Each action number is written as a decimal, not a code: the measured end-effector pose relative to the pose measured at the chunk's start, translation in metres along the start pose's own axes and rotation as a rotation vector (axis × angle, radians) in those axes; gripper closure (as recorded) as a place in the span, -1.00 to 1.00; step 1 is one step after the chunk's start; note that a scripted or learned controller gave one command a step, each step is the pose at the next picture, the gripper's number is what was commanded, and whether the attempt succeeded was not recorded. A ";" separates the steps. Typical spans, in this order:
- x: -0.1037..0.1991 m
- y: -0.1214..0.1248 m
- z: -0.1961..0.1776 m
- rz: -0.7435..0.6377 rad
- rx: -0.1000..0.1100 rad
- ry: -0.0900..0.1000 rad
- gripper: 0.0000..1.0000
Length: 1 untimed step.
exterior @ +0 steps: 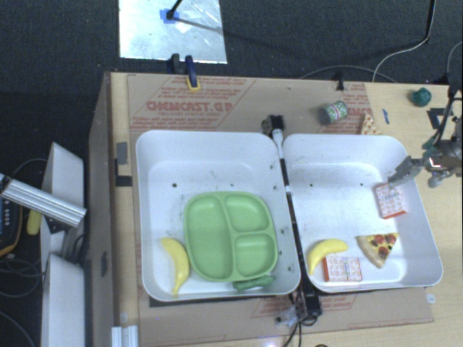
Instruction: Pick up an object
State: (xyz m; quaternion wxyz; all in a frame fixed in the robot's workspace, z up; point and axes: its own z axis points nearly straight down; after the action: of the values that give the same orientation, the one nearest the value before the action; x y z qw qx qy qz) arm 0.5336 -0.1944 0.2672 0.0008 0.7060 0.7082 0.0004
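Four light toys in our right bin [340,154]; banana [324,253] is stiff, slick, so we'd pinch mid-curve; gripper [405,170] state: can't tell.

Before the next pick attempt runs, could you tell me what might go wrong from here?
The flat card lies flush on the right bin's floor, so fingers may slide over it. The banana touches another card, so grasping either could drag both. The pizza slice lies near the wall, leaving little room.
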 end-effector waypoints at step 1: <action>-0.012 0.017 0.041 0.002 0.000 0.000 -1.00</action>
State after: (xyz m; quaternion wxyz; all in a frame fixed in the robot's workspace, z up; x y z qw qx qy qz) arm 0.5508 -0.2065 0.2260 0.0008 0.7066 0.7076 0.0001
